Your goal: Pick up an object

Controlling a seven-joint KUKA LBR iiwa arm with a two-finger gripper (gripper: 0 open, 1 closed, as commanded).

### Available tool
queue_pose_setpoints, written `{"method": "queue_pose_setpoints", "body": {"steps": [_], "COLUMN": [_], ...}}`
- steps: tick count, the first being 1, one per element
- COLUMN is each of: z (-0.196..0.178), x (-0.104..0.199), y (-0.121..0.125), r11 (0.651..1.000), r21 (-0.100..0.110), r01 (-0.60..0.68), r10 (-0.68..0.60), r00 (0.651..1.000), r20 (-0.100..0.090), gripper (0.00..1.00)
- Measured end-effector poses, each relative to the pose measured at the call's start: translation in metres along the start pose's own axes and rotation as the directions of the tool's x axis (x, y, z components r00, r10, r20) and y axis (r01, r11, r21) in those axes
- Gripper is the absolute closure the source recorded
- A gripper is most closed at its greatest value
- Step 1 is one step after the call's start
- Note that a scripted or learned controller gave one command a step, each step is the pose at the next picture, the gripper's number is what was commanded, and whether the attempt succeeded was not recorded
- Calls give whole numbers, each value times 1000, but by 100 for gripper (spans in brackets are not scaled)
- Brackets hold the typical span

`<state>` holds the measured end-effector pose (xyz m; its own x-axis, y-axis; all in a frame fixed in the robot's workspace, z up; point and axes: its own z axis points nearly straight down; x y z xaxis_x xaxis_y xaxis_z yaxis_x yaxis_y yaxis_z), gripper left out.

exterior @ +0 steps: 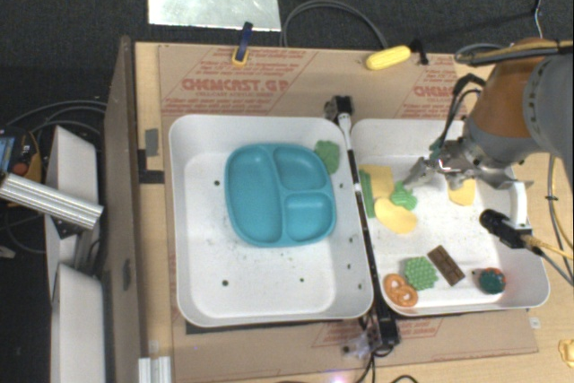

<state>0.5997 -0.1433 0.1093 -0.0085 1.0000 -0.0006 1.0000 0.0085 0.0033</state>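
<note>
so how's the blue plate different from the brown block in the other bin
The blue plate is far bigger than the brown block. The plate is light blue, rounded and split into compartments; the block is a dark brown, flat rectangle. The plate lies in the left bin, the block in the right bin among other small items. Both lie flat on a bin floor.

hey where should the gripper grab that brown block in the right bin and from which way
Probably from straight above, across its short width. The brown block lies flat and slanted, its long sides mostly free; the green piece sits close at its left end.
</note>
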Motion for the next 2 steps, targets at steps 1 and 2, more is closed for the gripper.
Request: {"method": "queue_pose_setpoints", "body": {"steps": [1, 2], "z": [-79, -8], "x": [67, 59], "y": [-34, -18], "r11": [1000, 1000], "r21": [0, 3], "r01": [1, -7], "r10": [-1, 7], "r00": [1000, 1000], "r20": [-2, 0], "gripper": [0, 0]}}
